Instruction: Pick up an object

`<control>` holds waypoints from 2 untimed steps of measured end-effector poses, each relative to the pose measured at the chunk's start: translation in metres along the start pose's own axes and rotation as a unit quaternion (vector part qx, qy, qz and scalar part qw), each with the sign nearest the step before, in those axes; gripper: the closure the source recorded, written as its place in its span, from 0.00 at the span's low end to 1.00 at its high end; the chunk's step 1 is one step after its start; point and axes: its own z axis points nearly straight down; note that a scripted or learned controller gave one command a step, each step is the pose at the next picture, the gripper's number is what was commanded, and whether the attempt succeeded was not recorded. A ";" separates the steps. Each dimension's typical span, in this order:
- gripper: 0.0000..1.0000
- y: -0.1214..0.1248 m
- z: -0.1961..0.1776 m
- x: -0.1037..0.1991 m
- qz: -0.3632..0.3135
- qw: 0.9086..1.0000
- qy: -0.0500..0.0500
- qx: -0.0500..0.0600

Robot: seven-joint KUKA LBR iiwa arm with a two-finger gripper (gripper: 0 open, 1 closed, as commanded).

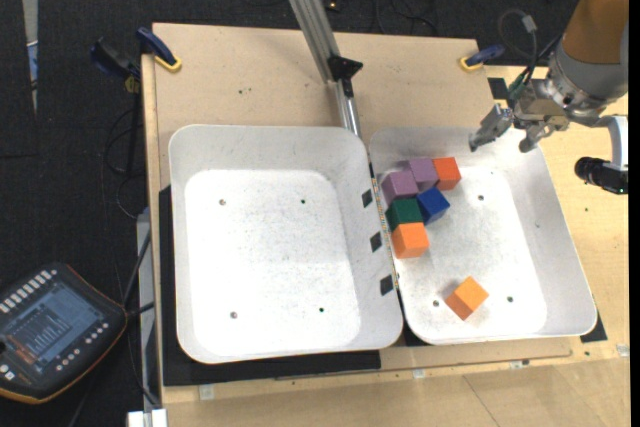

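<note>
My gripper (507, 134) hovers over the far right corner of the right bin (545, 215), its two fingers spread apart with nothing between them. A cluster of cubes lies at the bin's left side: two purple cubes (411, 178), an orange cube (446, 172), a blue cube (433, 205), a green cube (404, 212) and another orange cube (410, 239). A lone orange cube (466, 298) rests near the bin's front. The gripper is up and to the right of the cluster, apart from every cube.
The left bin (265, 240) sits beside the right one. A metal pole (310, 5) slants down from the top to the gap between the bins. Clamps (158, 50) hold the board's far corners. A teach pendant (50, 330) lies at the lower left.
</note>
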 end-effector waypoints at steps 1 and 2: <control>0.00 -0.001 0.048 0.009 0.000 1.000 0.000 0.000; 0.00 0.003 0.093 0.001 0.002 1.000 0.001 -0.002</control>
